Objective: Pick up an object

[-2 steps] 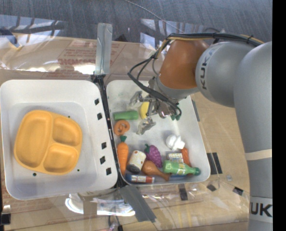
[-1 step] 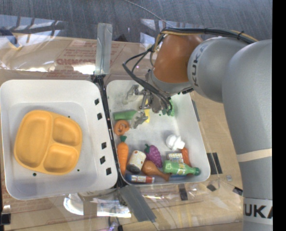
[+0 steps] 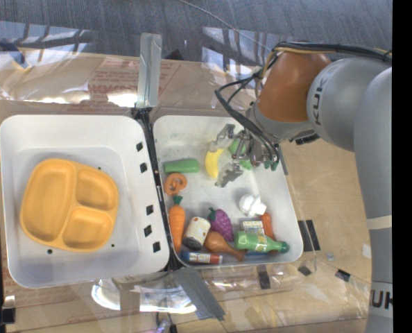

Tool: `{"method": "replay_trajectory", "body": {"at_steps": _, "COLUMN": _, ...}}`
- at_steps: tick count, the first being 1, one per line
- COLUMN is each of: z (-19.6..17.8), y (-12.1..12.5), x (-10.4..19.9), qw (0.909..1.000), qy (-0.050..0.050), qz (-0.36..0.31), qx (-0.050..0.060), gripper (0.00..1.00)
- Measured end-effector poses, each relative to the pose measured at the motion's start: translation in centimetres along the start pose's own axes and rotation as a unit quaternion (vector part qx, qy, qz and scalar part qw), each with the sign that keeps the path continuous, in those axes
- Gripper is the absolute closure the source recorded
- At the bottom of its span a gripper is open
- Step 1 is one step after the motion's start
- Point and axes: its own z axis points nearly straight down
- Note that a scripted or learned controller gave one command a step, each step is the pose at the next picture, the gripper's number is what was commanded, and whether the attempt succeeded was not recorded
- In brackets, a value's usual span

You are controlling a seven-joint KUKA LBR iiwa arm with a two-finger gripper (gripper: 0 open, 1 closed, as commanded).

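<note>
**Gripper open over yellow piece in right bin**

Fingers (image 3: 228, 177) spread apart, nothing between them. One finger sits up near 347,225, the other lower, and the gripper (image 3: 227, 155) hangs with the banana (image 3: 212, 164) just at its left side, close or touching, can't tell which. Not gripped.

Green pickle (image 3: 182, 165) lies left of the banana, near the bin's left wall. Below it an orange slice (image 3: 176, 183), then a carrot (image 3: 176, 222) pointing down along the wall. White piece (image 3: 251, 204) sits just below-right of the gripper.

Bottom of the right bin (image 3: 289, 207) is a crowded pile: grapes (image 3: 222, 222), a white can (image 3: 198, 229), drumstick (image 3: 221, 244), green bottle (image 3: 259, 243) lying on its side, a small tube (image 3: 202, 258) against the bottom edge. Items touch each other here.

Left bin (image 3: 12, 158) holds a yellow tray (image 3: 69, 204) with three compartments, flat, centre-left.

Arm (image 3: 345, 103) comes in from the right, orange band (image 3: 286, 89) above the wrist, cables looped around it. Both bins rest on a cardboard-covered bench (image 3: 67, 75).
</note>
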Motion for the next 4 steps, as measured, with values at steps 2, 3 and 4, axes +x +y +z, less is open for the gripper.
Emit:
{"method": "replay_trajectory", "body": {"at_steps": 2, "z": 0.7, "y": 4.1, "x": -2.2, "qw": 0.9995, "qy": -0.003, "qz": 0.031, "qx": 0.0, "gripper": 1.0}}
{"method": "replay_trajectory", "body": {"at_steps": 3, "z": -8.5, "y": 18.5, "x": 0.1, "qw": 0.9999, "qy": -0.002, "qz": -0.01, "qx": -0.003, "gripper": 1.0}}
{"method": "replay_trajectory", "body": {"at_steps": 4, "z": -17.0, "y": 13.8, "x": 0.4, "qw": 0.9994, "qy": -0.004, "qz": 0.034, "qx": 0.0, "gripper": 1.0}}
